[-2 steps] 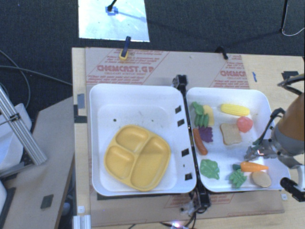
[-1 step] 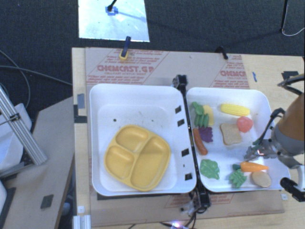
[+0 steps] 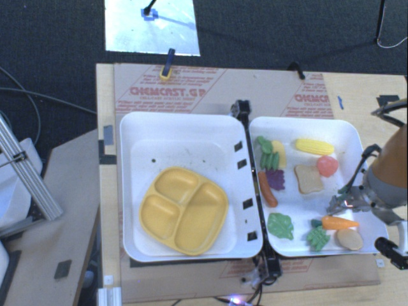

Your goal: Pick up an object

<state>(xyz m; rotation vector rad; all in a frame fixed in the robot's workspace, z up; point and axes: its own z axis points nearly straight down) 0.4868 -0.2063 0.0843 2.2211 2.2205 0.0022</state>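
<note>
Bench: we see a board [image 3: 210, 85] with red lettering carrying two white bins side by side, one on the left [image 3: 134, 171], one on the right [image 3: 347, 132].
Left bin: we find a yellow plate [image 3: 183, 210] with three compartments lying in its near half.
Right bin, far side: a corn cob [image 3: 314, 146] lies at the far right, and green and yellow toy vegetables [image 3: 269, 153] sit at the far left.
Right bin, middle: we see a red ball [image 3: 327, 166] just beside a bread slice [image 3: 309, 179], with purple grapes [image 3: 276, 179] and a hot dog [image 3: 268, 189] along the left wall.
Right bin, near side: a green leaf [image 3: 280, 225] and a broccoli [image 3: 317, 236] lie near the front wall, a carrot [image 3: 340, 222] just beyond a tan egg [image 3: 349, 239].
Arm: it enters from the right edge, low over the right bin.
Gripper [image 3: 345, 203]: it sits just beyond the carrot, right of the bread slice; we cannot tell whether it is spread or pressed together, and we see nothing pinched in it.
</note>
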